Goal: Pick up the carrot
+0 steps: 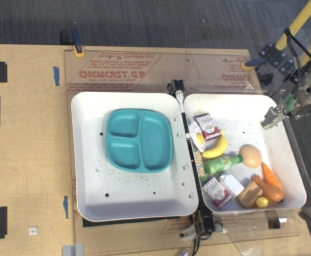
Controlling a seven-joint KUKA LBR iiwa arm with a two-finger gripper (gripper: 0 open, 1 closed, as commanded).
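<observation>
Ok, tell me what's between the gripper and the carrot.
Nothing visible stands between them. The gripper hangs over the right bin's upper right corner, and bare bin floor separates it from the carrot. A lemon and bread roll crowd the carrot's lower left.

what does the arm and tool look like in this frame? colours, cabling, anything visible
Little of it is in view, at the right edge above the right bin. The tool is small, pale grey metal with a hint of green near its mount. Behind it sits dark hardware with thin black cables looping upward, and a yellow bar runs diagonally toward the top right corner. Whether its fingers are open or shut is unclear.
</observation>
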